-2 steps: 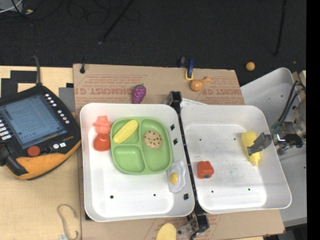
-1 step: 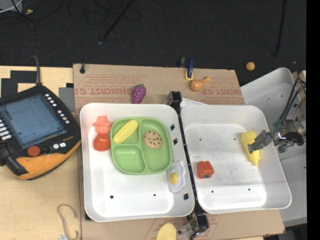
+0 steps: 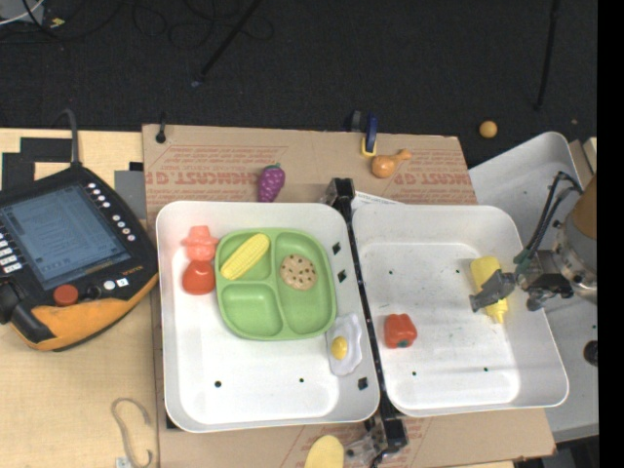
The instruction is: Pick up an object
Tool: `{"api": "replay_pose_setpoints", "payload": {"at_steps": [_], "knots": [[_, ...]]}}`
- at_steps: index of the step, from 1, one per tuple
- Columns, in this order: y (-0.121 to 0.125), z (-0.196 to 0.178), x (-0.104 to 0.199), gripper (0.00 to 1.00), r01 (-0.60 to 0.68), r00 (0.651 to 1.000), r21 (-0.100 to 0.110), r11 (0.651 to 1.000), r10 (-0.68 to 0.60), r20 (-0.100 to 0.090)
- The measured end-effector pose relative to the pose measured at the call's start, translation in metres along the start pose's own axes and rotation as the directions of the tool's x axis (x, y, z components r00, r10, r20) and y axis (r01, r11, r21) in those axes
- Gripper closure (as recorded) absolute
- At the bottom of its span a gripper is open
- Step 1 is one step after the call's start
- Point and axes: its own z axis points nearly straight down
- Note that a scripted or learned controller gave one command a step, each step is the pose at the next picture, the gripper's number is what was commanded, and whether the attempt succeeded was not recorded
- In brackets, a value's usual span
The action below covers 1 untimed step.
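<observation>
A yellow toy [image 3: 486, 270] lies at the right side of the right bin [image 3: 458, 383]. My gripper [image 3: 512, 295] reaches in from the right and hangs over it, open, with one grey finger [image 3: 487, 297] crossing the toy's lower half. The toy is not between the fingers. A red pepper [image 3: 400, 331] sits near the right bin's left wall. The left bin [image 3: 253, 398] holds a green divided plate [image 3: 255, 312] with a corn cob [image 3: 243, 254] and a cookie [image 3: 298, 272], a pink and red toy [image 3: 199, 262], and a fried egg [image 3: 340, 345].
Purple grapes [image 3: 271, 181] and an orange gourd [image 3: 388, 164] lie on the cardboard behind the bins. A yellow lemon [image 3: 325, 451] sits at the front edge. A teach pendant [image 3: 68, 252] rests to the left of the bins. A small orange ball [image 3: 487, 129] is at the far right back.
</observation>
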Motion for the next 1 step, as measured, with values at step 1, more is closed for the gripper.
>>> {"api": "replay_pose_setpoints", "payload": {"at_steps": [1], "knots": [[0.0049,0.0556,0.0104,0.00,-0.002,1.000,0.001,1.000,0.002,-0.001]]}}
